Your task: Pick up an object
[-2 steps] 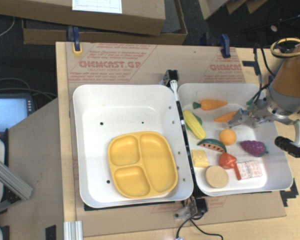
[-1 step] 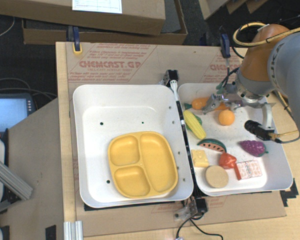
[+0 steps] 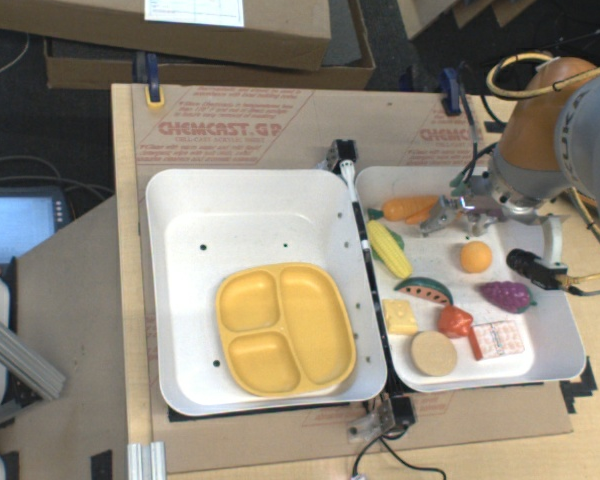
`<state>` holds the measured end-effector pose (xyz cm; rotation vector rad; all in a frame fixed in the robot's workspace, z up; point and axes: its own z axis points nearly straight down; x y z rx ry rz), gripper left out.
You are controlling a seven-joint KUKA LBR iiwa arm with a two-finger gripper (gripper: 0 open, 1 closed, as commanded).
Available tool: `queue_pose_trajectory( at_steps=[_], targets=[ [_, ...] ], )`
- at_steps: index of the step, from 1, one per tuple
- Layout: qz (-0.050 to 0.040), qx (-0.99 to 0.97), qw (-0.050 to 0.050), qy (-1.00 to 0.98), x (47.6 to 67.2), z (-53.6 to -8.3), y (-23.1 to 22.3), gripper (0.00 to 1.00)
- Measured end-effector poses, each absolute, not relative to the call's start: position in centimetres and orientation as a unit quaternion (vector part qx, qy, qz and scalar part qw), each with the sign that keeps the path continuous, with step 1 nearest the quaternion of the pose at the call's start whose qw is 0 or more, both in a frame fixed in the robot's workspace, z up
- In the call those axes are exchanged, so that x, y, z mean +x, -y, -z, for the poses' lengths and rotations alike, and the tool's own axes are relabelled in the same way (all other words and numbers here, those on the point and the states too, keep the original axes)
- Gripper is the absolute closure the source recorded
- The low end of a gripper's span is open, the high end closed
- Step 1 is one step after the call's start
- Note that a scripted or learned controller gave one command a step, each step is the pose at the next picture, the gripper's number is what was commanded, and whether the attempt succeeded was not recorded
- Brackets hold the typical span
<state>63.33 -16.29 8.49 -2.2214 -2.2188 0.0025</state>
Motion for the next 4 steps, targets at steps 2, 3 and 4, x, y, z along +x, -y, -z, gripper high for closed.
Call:
queue_pose_trajectory(
  at_steps=[2,3,4],
  targets=[
    [0.0011,-0.706,-0.002,0.709,61.1,-8.5,14.0,0.0],
    [0.0014,-0.707,-0.003,0.707,61.0,-9.6,14.2,1.0],
    [0.005,-0.704,-0.005,0.71,64.5,-19.2,7.4,1.0]
  ],
)
